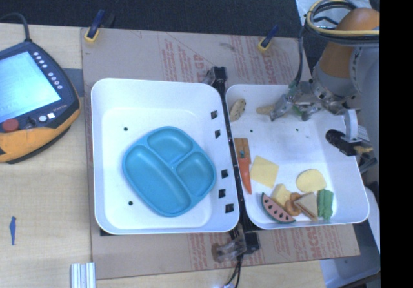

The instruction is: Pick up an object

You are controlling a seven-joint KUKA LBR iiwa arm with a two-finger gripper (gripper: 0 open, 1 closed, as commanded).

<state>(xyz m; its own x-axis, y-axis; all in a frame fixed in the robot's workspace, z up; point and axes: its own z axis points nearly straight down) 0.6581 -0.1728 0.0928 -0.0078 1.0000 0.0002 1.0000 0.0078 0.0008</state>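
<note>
Camera view: the gripper sits low at the right bin's far edge, and a tan piece lies just left of it, long axis pointing toward the bins' divider. Whether the gripper is spread or closed, I cannot tell. The arm leans in from the far right corner, wrist tilted down-left.

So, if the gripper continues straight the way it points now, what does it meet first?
Probably the small tan piece just beyond the gripper, on the right bin floor; depth is unclear.

Fixed overhead cam, slanted down on both bins.
</note>
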